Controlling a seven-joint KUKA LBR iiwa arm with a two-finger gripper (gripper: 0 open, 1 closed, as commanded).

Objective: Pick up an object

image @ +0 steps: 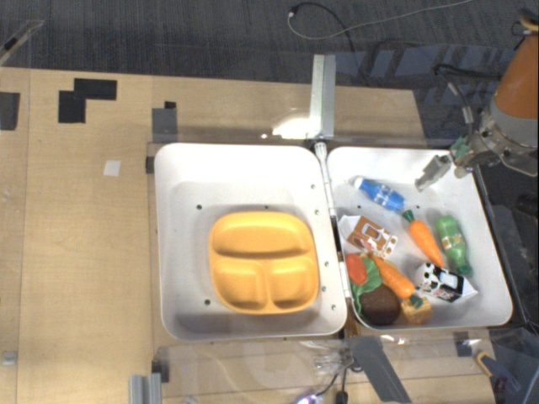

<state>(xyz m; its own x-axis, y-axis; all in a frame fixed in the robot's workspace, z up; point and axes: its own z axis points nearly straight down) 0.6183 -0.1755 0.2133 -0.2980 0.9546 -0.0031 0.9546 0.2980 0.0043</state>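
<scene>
Gripper (438,172): empty, over right bin's (484,225) far edge — fingers' state unclear.
Bottle (379,194): blue, just left of gripper — nearest target.
Axis: runs left-right, slightly slanted.

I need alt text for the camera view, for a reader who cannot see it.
A robot arm's pincer hovers over the right white bin, which holds a blue bottle, carrots, a green bottle and other small things. The left bin holds a yellow divided tray.
</scene>
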